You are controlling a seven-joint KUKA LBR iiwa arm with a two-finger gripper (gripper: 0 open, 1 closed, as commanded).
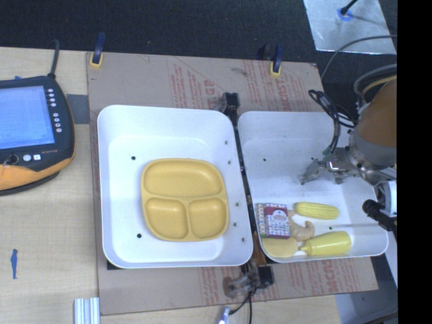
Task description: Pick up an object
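In the left bin [115, 181]: a yellow tray [183, 198] is held.
Right bin [283, 137]: corn [316, 210], packet [273, 221], bottle [327, 244], lying left-right.
Gripper [317, 173]: fingers spread, nothing gripped.

A robotics lab: a teach pendant [30, 133] (screen lit) lies on the desk [47, 248], cardboard sheet [169, 79] clamped under white bins [115, 181].

One fixed camera, mounted above the worktop [40, 262], looking down at a slant. Far edge of the scene lies at frame top, near edge at bottom. Both white bins sit in the frame, left bin [115, 181] near centre, right bin [283, 133] toward the right. Arm [378, 123] enters from the right edge. Medium distance: worktop margins and a handheld control tablet [30, 130] at left are included.
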